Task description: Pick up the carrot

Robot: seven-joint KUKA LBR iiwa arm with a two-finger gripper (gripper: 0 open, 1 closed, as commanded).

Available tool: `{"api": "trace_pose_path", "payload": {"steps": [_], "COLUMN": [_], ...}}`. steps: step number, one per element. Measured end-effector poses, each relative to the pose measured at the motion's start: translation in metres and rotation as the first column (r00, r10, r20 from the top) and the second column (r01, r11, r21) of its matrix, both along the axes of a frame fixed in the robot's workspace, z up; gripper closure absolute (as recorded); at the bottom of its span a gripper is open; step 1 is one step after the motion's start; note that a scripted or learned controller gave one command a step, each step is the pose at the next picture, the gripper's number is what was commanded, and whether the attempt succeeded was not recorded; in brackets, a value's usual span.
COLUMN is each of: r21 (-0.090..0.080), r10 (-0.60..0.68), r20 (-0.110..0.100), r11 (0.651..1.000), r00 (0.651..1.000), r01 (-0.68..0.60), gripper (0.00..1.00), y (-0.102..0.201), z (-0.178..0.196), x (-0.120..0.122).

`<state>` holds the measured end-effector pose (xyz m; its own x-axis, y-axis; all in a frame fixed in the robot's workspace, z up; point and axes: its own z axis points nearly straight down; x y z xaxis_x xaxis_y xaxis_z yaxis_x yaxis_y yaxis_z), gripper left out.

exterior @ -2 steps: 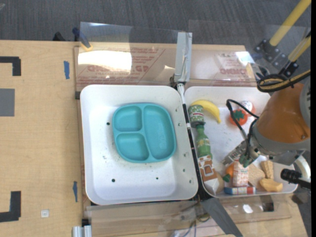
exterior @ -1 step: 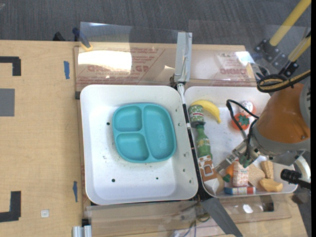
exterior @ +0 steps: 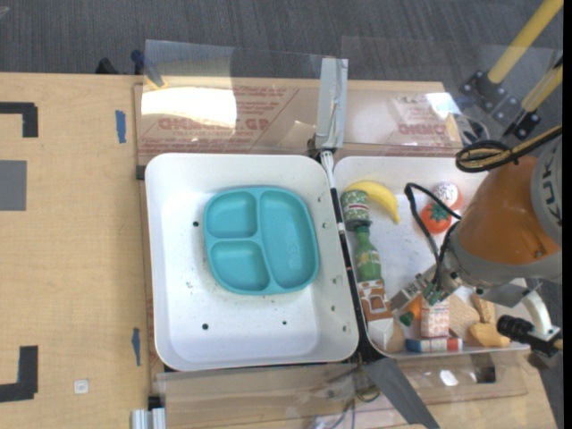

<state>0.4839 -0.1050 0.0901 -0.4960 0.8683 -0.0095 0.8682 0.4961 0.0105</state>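
The carrot [exterior: 412,309] is a small orange piece with a bit of green. It lies near the front of the right bin [exterior: 404,256], among other small items. My gripper [exterior: 427,290] is down in that bin, right above and just behind the carrot, touching or nearly touching it. The grey wrist and the orange band of the arm [exterior: 505,222] cover the bin's right part. From this angle I cannot make out whether the carrot sits in the gripper.
A banana [exterior: 380,198], a green bottle [exterior: 360,236] and a red tomato-like toy [exterior: 438,215] lie behind the gripper. A brown box [exterior: 374,298], a pink carton [exterior: 435,321] and a tan toy [exterior: 487,332] crowd the front. A teal divided plate [exterior: 262,239] sits in the left bin [exterior: 170,266].
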Motion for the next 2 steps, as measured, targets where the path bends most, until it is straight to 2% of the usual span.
{"api": "trace_pose_path", "payload": {"steps": [1, 2], "r21": [-0.002, -0.002], "r10": [0.001, 0.000], "r20": [0.010, 0.009], "r11": [1.000, 1.000], "r00": [1.000, 1.000], "r01": [0.000, 0.000], "gripper": [1.00, 0.00], "y": [-0.0001, -0.0005], "z": [0.0116, 0.0110], "x": [0.0030, 0.0025]}}
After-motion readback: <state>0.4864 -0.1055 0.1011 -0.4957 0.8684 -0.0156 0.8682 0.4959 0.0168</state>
